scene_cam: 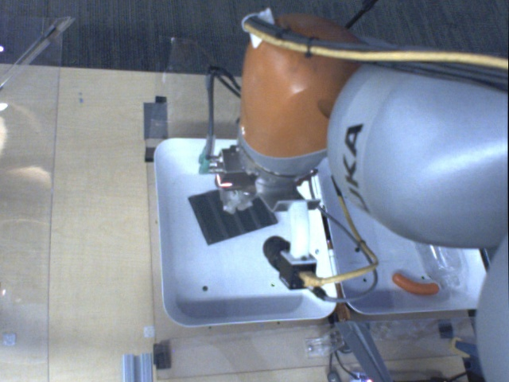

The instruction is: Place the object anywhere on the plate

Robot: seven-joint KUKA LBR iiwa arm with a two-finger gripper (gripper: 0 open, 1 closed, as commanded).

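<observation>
— Pale wooden bench (95, 213) against dark, carpet-like flooring (119, 6) at the back. Two white bins side by side, as promised?

— Yes. Left bin (179, 293) bearing a dark ribbed slab (215, 221), flat, tilted a little off square; probably the plate. Right bin (382, 305) largely hidden under the grey arm (421, 157).

— And the thing to be placed?

— Most likely the orange object (415, 285), long and rounded, lying in the right bin near its front wall. Well apart from the slab, with the wall between the bins in the way.

— Gripper (232, 201)?

— Hanging below the orange band (286, 86), over the slab's upper edge, close to it or touching. Spread or pressed together: cannot tell, too cramped and blurred there. Nothing recognisable in its grasp.

— So, progress?

— Little to show, judging from this. Nothing seen resting on the slab apart from the tool above it. Still to do, if the orange piece is the target: reaching over to the right bin, securing it, carrying it across, setting it down anywhere on the ribbed surface.

— Any writing?

— Only "KA" in black on the arm's grey shell, the tail of the maker's name. No other legible labels.
</observation>
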